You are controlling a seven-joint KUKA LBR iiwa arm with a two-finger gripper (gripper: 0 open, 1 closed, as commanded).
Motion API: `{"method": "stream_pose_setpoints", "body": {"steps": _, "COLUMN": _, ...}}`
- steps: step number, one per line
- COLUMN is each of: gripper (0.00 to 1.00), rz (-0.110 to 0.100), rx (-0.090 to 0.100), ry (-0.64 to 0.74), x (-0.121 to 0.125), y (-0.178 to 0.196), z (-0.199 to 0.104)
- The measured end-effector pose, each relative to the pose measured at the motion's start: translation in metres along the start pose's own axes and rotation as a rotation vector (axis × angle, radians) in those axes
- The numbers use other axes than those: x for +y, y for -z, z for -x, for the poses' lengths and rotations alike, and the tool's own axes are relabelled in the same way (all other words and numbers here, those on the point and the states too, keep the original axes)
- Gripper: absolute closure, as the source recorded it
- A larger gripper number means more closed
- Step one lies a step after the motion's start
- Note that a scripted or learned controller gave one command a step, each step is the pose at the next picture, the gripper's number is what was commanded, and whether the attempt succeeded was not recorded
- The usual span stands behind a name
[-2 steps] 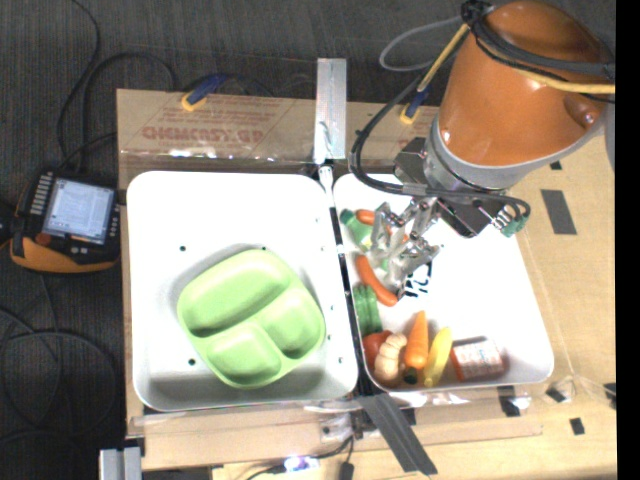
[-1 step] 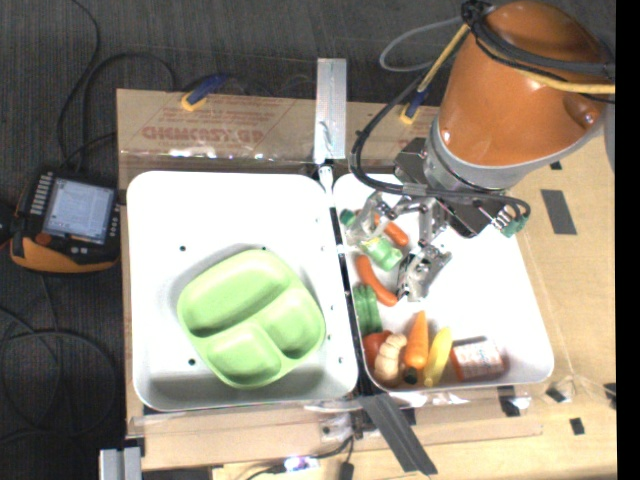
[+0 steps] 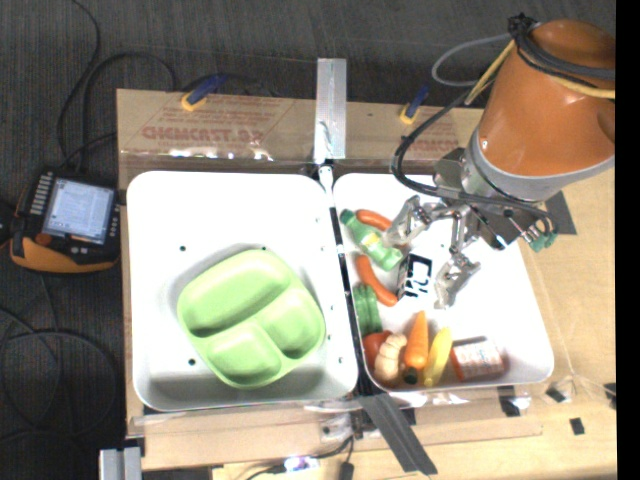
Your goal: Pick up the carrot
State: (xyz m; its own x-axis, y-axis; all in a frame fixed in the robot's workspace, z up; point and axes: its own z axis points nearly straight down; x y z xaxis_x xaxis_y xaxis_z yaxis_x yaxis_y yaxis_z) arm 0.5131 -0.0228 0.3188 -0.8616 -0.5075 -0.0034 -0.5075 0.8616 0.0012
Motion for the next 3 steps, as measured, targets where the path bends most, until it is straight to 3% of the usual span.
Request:
{"method": "stream_pose_setpoints", "body": {"steps": 1, "gripper": 0.00, "rz": 0.000, "rx": 0.002, "ry": -0.042, "x": -0.022, "y": -0.069, "z": -0.034}}
{"method": "stream_pose_setpoints", "body": {"steps": 2, "gripper": 0.00, "rz": 0.000, "rx": 0.003, "ry": -0.109, "x": -0.067, "y": -0.157, "z": -0.049}}
{"method": "stream_pose_setpoints", "body": {"steps": 3, "gripper": 0.00, "rz": -0.006, "rx": -0.003, "ry": 0.088, "x": -0.073, "y": -0.229, "z": -0.066}}
